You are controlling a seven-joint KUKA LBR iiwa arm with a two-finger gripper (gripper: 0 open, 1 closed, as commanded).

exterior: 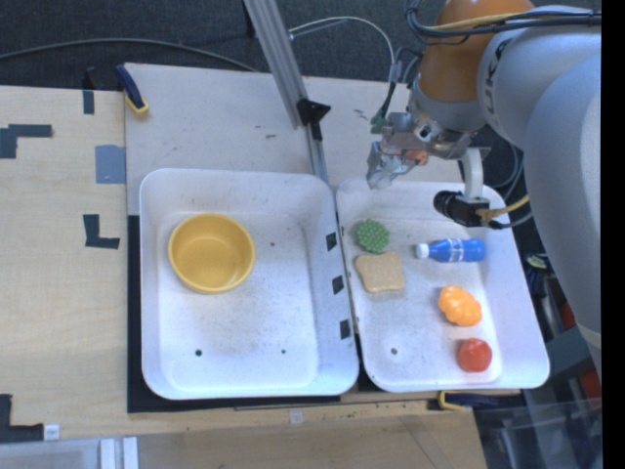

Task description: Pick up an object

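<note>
Above right bin [518,291], hand [384,174], bottle [451,251]

Grey arm [547,76] with orange band, black cables, small metallic tool [383,172]

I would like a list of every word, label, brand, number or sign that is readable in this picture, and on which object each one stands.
No text can be read in this view.
Blue bottle: no readable label; too small and blurred to tell if it bears print.
Yellow bowl: plain, no marking visible.
Black marks on the bin divider: plain dark patches, no letters.
Grey and dark tape pieces on the bench: blank.
</note>
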